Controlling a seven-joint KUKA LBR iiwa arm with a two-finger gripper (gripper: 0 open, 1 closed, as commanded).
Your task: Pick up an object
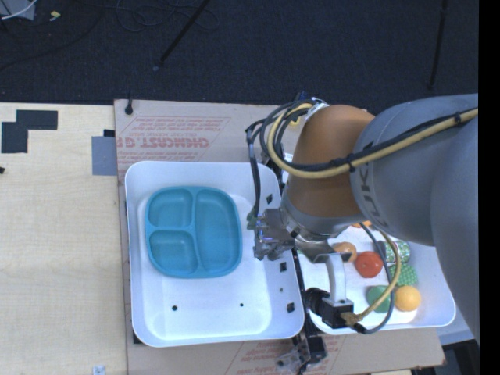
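Camera view: arm [367, 178] over right bin [437, 319], jaws hidden beneath wrist, state cannot tell. Red ball [369, 266], yellow ball [406, 298], green item [380, 296] just right of wrist. Blue divided plate [193, 232] in left bin [203, 319].

A single fixed camera sits above the desk [55, 233] and looks down on it at a slant, far edge and dark floor at the top of the frame, near edge at the bottom. It stands back enough to take in both white bins side by side: the left bin [156, 319] lies whole in view near the centre, the right bin [437, 311] toward the lower right. The arm [406, 170] enters from the right, close under the lens, looming large and covering much of the right bin.
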